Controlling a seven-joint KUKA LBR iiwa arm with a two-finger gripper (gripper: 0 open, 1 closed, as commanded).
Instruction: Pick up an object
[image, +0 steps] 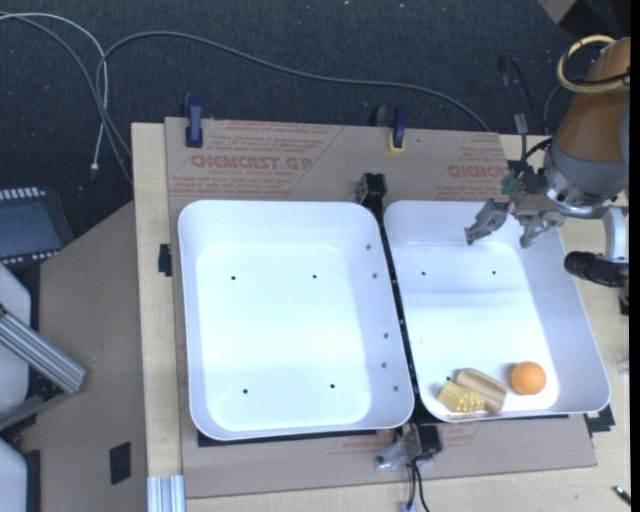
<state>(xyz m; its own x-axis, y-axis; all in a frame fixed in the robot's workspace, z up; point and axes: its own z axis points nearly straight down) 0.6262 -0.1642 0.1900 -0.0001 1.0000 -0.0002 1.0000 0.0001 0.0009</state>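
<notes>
Near the front edge of the right bin (560, 300) lie three small items: an orange ball (528, 378), a tan bread-like roll (482, 383) and a yellow corn-like piece (461, 400) touching the roll. My gripper (505, 228) hangs over the back of the right bin, far from these items. Its two fingers are spread apart with nothing between them. The grey arm with its orange band reaches in from the upper right.
The left bin (200, 330) sits beside the right one on a cardboard sheet held by blue clamps (194, 118). A black fitting (372, 187) stands between the bins at the back. Cables run across the dark floor behind.
</notes>
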